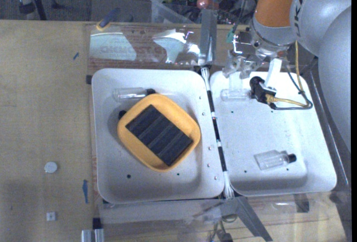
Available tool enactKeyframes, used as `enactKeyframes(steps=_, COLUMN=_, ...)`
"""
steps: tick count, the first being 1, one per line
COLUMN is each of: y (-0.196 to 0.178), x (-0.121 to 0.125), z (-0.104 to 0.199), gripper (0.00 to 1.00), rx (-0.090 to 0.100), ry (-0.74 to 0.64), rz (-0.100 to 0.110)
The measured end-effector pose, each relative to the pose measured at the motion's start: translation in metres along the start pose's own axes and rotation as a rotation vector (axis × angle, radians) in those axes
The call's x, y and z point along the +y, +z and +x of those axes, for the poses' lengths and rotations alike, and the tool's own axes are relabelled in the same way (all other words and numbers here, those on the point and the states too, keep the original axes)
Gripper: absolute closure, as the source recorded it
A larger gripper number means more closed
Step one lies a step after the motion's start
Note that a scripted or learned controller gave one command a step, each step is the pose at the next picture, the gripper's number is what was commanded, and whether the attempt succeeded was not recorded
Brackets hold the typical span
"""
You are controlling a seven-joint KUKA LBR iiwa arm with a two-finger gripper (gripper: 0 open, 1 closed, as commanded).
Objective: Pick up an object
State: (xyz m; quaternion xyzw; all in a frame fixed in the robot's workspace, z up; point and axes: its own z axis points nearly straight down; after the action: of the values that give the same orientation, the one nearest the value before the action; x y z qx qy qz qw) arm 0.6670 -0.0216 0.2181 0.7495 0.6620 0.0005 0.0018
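Clear bottle [274,159] (right bin [318,179]) well apart from gripper [239,71]

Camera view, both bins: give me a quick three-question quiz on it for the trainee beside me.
1. True or false: the yellow pad with dark panels lies in the left bin.
2. Which thing lies near the front of the right bin? A) a small clear bottle with a dark cap B) a red cup C) a metal spoon
3. Fill in: the gripper hangs over the ____ bin, near its back edge.

Key: 1 true. 2 A. 3 right.
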Motion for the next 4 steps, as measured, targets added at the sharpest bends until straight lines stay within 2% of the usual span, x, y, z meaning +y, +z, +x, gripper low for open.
enactKeyframes(steps=2, y=-0.021, x=0.002, z=0.002, gripper=1.0, rx=-0.004, ry=-0.006, rz=-0.008)
enactKeyframes(steps=3, y=-0.024, x=0.003, z=-0.025, gripper=1.0, rx=0.0, ry=0.014, rz=-0.001)
enactKeyframes(steps=4, y=0.05, x=-0.016, z=-0.092, gripper=1.0, rx=0.002, ry=-0.171, rz=0.004)
